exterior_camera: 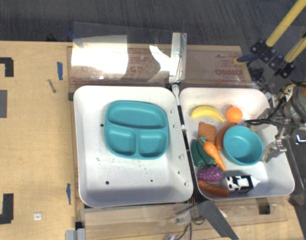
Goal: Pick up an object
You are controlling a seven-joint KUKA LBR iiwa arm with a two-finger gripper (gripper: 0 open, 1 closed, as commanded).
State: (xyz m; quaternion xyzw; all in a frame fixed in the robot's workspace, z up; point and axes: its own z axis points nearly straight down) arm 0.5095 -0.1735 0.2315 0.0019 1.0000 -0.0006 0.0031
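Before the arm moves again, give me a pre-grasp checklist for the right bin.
1. Claw over the right bin, near its right edge: ok.
2. Something held in the claw: cannot tell, too blurred.
3. Targets reachable: teal bowl upright beside the claw: ok.
4. Clutter: carrot, grapes and banana packed on the bin's left; orange apart: not ok for a clean single grasp.
5. Teal divided plate alone in the left bin: ok.

The wooden bench [27, 149] bore two white bins side by side, left [87, 184] and right [280, 181].
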